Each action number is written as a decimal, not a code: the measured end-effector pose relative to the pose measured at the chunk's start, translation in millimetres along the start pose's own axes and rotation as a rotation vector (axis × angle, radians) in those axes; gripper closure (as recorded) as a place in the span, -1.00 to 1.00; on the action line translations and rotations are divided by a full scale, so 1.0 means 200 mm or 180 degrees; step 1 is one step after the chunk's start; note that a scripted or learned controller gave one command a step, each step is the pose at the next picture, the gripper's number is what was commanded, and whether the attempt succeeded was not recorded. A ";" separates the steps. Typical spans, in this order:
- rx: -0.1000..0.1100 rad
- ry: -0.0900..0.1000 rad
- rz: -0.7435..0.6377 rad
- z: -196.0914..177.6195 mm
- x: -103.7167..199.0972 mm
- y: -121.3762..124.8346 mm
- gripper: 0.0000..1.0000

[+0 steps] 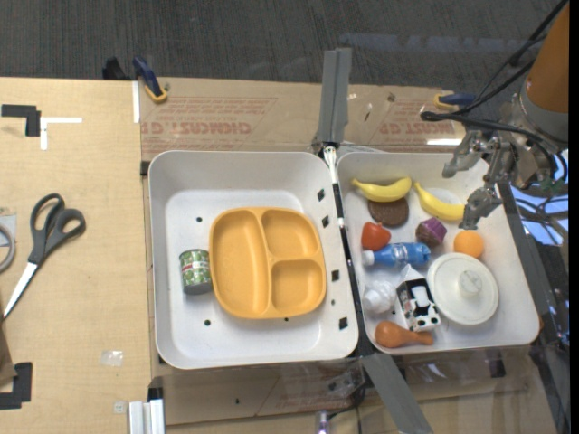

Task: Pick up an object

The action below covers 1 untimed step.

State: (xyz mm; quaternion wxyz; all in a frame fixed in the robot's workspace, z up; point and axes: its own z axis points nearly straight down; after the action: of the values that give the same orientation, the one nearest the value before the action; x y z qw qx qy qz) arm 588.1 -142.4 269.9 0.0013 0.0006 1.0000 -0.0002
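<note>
Hovering over the upper right corner of the right bin [523, 333], pincer [477, 186] with fingers spread apart, nothing pinched between them. Lower finger tip sitting right at the end of one banana [441, 205], maybe touching it, hard to say from this angle. Second banana [382, 188] further left along the back wall, with a brown round thing [389, 212] just below it. Orange ball [469, 243] just under the pincer, purple piece [431, 232] beside it. Also in there: red object [375, 236], blue bottle [396, 256] lying on its side, white round lid-like dish [464, 287], black and white toy [417, 303], orange-brown pear shape [401, 334] at the front. Left bin [167, 324] carrying a yellow divided plate [268, 262] and a small green can [194, 271] touching its left edge. Wooden counter [72, 333] off to the left with scissors [41, 242] on it, cardboard [226, 120] behind the bins, dark floor [226, 16] beyond that.
</note>
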 end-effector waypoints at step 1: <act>0.0004 -0.0019 0.0248 0.87 -0.22 -0.05 -1.00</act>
State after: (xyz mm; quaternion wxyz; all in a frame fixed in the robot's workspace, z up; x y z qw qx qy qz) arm 631.5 -151.9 95.5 0.0043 0.0395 0.9992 -0.0008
